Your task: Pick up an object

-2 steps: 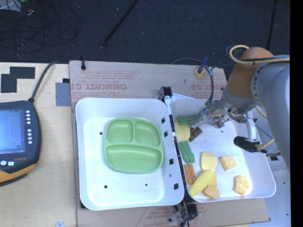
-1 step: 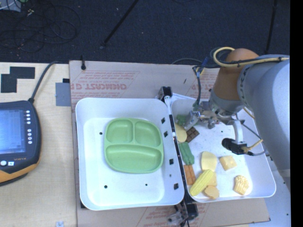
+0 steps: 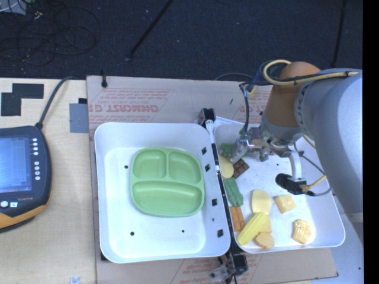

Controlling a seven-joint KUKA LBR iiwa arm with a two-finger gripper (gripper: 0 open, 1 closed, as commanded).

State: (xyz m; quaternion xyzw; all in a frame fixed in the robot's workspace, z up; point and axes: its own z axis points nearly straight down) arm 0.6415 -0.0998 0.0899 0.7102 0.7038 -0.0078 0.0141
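The gripper [image 3: 241, 152] hangs low in the right bin [image 3: 331, 232], just above a small brown block [image 3: 240, 168]. Whether it is gripping anything cannot be told. The green divided plate [image 3: 167, 181] lies in the left bin [image 3: 112, 218].

The cardboard sheet [image 3: 127, 102] under the bins bears red upside-down lettering reading "CHEMCRAFT".

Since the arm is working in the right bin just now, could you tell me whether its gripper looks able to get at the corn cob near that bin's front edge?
Probably yes. The corn cob lies uncovered in the right bin, though yellow pieces touch it, which could crowd the gripper.
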